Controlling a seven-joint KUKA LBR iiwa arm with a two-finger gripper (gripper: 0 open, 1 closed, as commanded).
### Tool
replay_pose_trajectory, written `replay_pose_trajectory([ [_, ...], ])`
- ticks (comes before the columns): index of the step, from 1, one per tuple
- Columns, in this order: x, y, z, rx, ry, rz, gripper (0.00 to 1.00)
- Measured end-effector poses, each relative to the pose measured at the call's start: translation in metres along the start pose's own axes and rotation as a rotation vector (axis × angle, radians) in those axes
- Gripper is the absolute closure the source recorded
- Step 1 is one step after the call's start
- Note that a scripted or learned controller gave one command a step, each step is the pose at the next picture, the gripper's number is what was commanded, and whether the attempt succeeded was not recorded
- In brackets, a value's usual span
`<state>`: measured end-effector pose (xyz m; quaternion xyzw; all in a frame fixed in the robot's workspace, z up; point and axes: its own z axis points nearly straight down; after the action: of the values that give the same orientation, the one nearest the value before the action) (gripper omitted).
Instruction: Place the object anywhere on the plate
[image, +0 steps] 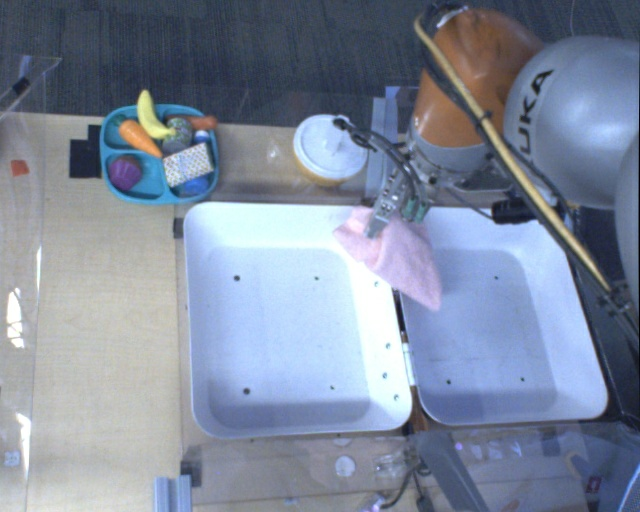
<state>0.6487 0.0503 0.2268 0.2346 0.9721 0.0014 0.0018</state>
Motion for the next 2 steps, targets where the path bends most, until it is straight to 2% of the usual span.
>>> replay_pose_trajectory([
  [1, 0.037, 0.043, -0.007, -0.001, 0.0, -0.399, 1.0],
  [2, 0.068, 0.081, -0.008, -0.001, 0.0, -0.477, 1.0],
])
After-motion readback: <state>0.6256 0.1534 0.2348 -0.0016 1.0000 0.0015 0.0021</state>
